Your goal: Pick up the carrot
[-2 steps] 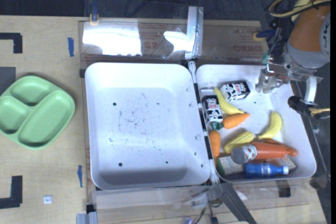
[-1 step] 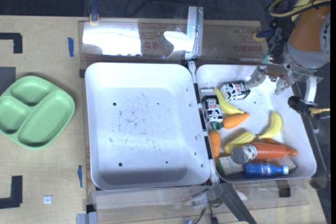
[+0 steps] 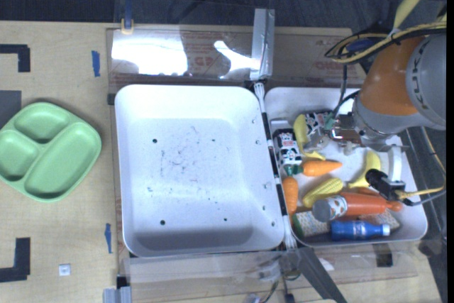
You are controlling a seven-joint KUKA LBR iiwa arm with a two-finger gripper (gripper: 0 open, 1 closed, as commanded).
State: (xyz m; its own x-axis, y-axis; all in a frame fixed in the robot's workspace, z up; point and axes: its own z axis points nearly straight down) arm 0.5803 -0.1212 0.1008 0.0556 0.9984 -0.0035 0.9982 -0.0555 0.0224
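Carrot (image 3: 320, 167) crosswise, tip pointing right

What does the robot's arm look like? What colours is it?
The arm is fat and round, grey with a bright orange band above the wrist. Its hand is a small metal piece with bits of wiring on it. Yellow and black cables loop beside the arm.

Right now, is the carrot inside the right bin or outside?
Inside. The carrot lies in the right bin, among other items, below the pincer.
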